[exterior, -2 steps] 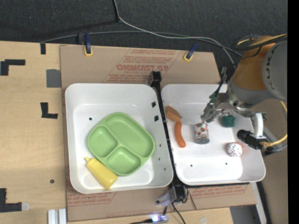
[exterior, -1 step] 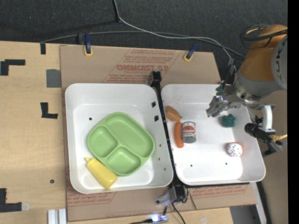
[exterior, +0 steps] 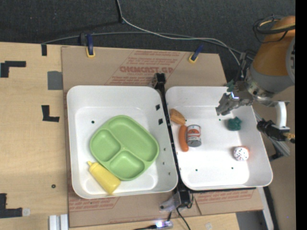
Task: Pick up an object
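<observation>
The right bin [exterior: 216,176] holds a small tin can [exterior: 194,135], an orange carrot-like stick [exterior: 183,138], a tan bread-like piece [exterior: 177,116], a dark green lump [exterior: 234,124] and a white ball with red dots [exterior: 241,153]. My gripper [exterior: 224,107] hangs over the upper right part of this bin, a little up and left of the green lump. Nothing is visible between its fingers. The arm's orange band [exterior: 276,42] rises at the right edge.
The left bin [exterior: 76,128] holds a green divided plate [exterior: 124,147] and a yellow squeeze bottle [exterior: 103,177] at its front left. A black divider [exterior: 165,114] runs between the bins. Cables cross the dark back of the bench, and two clamps [exterior: 89,49] hold the cardboard.
</observation>
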### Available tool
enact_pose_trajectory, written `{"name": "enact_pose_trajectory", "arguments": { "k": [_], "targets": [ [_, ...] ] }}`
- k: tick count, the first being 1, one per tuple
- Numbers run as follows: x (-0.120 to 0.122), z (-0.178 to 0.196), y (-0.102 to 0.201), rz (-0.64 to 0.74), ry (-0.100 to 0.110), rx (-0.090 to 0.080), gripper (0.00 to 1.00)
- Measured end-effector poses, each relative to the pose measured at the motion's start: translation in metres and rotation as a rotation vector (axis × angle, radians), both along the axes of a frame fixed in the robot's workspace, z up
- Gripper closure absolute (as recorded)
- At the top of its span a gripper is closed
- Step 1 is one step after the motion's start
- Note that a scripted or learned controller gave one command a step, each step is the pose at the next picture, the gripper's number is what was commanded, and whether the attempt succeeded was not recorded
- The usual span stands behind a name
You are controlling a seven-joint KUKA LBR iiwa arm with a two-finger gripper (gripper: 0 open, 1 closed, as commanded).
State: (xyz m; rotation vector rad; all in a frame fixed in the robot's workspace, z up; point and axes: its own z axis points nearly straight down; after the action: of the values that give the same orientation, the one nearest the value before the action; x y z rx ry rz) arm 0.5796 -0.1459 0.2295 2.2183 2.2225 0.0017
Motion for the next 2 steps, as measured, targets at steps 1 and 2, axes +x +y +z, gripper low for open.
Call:
{"name": "enact_pose_trajectory", "arguments": {
  "k": [1,2],
  "targets": [
    [-0.012,-0.012,0.054,0.003,0.005,0.001,1.0],
    [-0.02,-0.003,0.113,0.005,0.004,0.002,1.0]
  ]
}}
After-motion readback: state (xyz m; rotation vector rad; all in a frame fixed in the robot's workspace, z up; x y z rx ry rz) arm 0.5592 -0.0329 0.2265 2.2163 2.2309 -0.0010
